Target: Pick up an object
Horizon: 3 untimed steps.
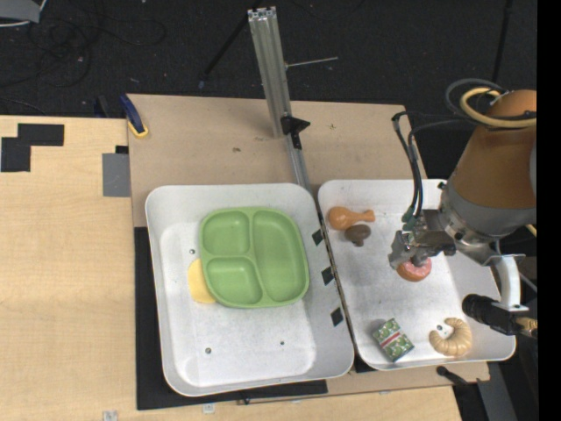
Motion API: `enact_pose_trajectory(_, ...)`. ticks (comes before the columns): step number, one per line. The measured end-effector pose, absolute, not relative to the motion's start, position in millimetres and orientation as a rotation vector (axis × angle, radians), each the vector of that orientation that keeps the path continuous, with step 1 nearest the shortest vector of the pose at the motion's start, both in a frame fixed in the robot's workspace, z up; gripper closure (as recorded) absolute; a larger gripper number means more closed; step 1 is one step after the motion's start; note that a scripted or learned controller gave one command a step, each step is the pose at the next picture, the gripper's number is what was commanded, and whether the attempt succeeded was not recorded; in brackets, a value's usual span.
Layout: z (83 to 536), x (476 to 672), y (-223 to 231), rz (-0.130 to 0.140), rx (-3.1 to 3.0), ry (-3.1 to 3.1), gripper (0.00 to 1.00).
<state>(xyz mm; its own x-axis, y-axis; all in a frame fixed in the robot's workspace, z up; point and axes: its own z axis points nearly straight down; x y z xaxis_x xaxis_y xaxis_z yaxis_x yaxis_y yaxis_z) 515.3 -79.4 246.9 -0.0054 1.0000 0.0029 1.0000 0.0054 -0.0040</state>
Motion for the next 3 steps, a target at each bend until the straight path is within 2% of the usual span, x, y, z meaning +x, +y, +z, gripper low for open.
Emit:
enact_pose_trajectory(1, 236, 516.3, -32, 0.002, -2.214, -2.223, 1.0)
enact_pose_trajectory(3, 243, 491.9, 77, 0.002, -2.212, -2.225, 1.0)
